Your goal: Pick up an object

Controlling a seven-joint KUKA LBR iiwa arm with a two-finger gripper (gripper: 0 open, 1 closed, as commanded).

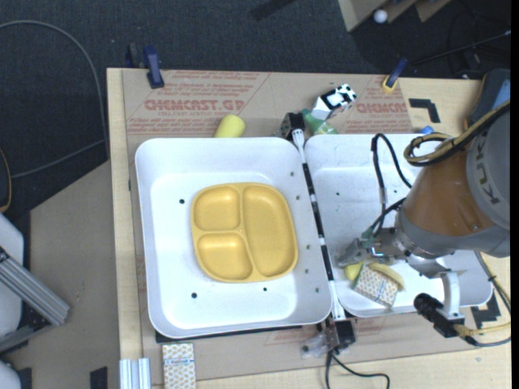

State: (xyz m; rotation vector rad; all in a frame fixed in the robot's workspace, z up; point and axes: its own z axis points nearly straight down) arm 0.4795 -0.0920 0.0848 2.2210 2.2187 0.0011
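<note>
My gripper (362, 256) is low in the right bin (345, 185), near its front left corner, under the grey and orange arm. Just below the gripper lie a small yellow banana-like piece (354, 272) and a tan speckled block (375, 286). Both rest on the bin floor, close to the fingertips. The arm's wrist hides most of the fingers. A yellow three-compartment plate (243, 232) lies in the middle of the left bin (162, 177).
Behind the bins on the cardboard bench sit a yellow cylinder (230, 126) and a black-and-white and green cluster (324, 112). Black cables (381, 164) loop over the right bin. A small tan packet (178, 363) lies at the front edge.
</note>
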